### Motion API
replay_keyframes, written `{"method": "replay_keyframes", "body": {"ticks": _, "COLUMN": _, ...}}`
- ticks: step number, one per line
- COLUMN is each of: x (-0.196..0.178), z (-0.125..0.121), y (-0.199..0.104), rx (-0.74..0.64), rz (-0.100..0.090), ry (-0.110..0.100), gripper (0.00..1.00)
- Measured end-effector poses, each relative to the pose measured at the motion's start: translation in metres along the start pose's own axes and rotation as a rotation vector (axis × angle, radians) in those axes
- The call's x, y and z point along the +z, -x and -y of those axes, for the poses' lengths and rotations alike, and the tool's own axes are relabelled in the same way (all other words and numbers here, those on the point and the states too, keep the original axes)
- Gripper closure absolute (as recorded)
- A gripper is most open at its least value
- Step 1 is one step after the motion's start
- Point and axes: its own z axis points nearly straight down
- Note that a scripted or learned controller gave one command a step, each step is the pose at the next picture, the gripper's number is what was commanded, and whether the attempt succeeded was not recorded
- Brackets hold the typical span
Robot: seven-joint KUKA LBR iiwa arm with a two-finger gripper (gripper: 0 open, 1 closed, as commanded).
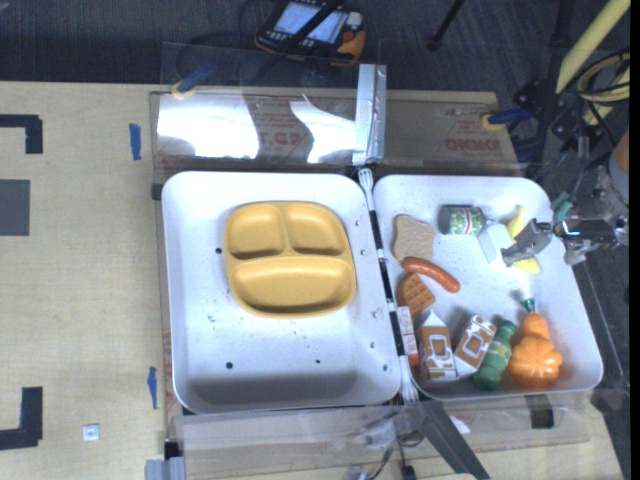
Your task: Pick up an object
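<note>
Toy food is lying crowded in the right bin [590,368], and the claw [532,243] is hovering near that bin's right rim, over a small yellow piece [521,226]; whether it is open or closed cannot be told, and nothing is showing between its parts. The likeliest target, judging by position, is that yellow piece or the small can [461,219] lying on its side toward the far edge. The can is looking rigid, smooth and probably light, so it may be rolling away if nudged; gripping across its round body would suit it. A hot dog [432,274] is lying slantwise at the bin's middle beside a bread slice [413,236]. Along the near edge two cartons [455,349], a green bottle [495,358] and an orange pumpkin [534,358] are sitting packed together, touching, leaving little room for entry. The left bin [190,288] is carrying a yellow divided tray [290,256], a glossy moulded shape.
</note>
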Motion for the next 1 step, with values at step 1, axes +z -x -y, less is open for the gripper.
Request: {"method": "replay_keyframes", "body": {"ticks": 1, "x": 0.1324, "z": -0.0341, "y": -0.0228, "rx": -0.166, "rz": 0.001, "ry": 0.002, "gripper": 0.0}}
